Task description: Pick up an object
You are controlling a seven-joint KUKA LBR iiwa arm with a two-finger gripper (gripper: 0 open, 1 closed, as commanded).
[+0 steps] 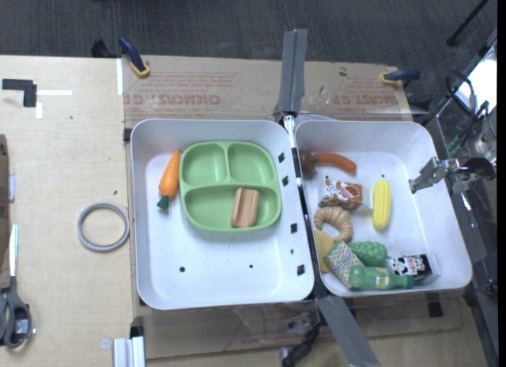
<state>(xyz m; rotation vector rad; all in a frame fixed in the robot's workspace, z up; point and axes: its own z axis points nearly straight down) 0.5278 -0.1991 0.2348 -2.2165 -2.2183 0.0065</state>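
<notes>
Two white bins [150, 278] sit on the tabletop [63, 168]; the pincer [427, 175] hovers at the right bin's edge, spread, pinching nothing.

Scissors [14, 314] cut off at the left edge; small carton's [410, 265] print too tiny to read.
</notes>
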